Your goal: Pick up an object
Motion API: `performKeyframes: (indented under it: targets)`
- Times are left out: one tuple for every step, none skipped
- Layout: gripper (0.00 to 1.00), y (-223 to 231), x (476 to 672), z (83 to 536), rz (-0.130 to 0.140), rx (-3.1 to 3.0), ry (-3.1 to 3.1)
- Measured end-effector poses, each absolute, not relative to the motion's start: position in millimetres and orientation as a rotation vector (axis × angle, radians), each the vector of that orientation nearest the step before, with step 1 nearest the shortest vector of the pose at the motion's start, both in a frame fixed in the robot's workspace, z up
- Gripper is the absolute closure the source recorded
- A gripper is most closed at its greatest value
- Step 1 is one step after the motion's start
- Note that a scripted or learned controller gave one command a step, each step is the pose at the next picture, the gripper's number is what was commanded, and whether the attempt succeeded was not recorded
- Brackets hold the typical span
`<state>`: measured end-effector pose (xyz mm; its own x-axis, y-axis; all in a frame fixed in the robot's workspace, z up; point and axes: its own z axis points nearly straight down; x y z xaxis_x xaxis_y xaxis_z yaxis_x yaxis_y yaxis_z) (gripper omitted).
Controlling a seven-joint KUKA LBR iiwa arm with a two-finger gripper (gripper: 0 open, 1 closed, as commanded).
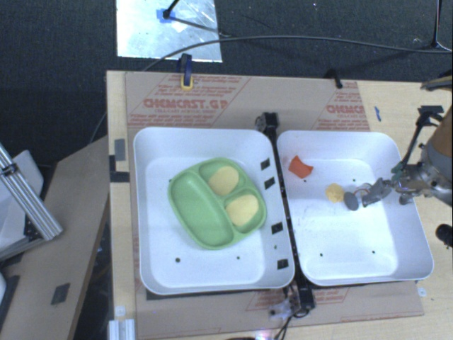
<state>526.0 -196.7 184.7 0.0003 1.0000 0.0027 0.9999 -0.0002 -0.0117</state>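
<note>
The right bin (396, 261) holds a small orange-red piece (301, 166) near its far left corner and a small yellow lump (334, 192) a little nearer the middle. My gripper (352, 200) reaches in from the right and sits low in this bin. Its grey tip is right beside the yellow lump, on the lump's right side, and may be touching it. Nothing visible is held by the gripper.
The left bin (163, 261) holds a green divided plate (198, 211) with two pale yellow pieces (225, 180) (243, 208) in its right-hand compartments. Black clips line the divider (283, 211) between the bins. The arm's wrist (425, 179) hangs over the right bin's right wall.
</note>
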Motion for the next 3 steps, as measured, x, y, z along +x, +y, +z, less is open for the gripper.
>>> performKeyframes:
  targets:
    - [0.00,-196,529.4,192,-0.001,-2.219,-2.226]
    - [0.00,-189,531.8,148,0.001,-2.216,-2.224]
    - [0.00,-178,535.4,94,0.001,-2.213,-2.225]
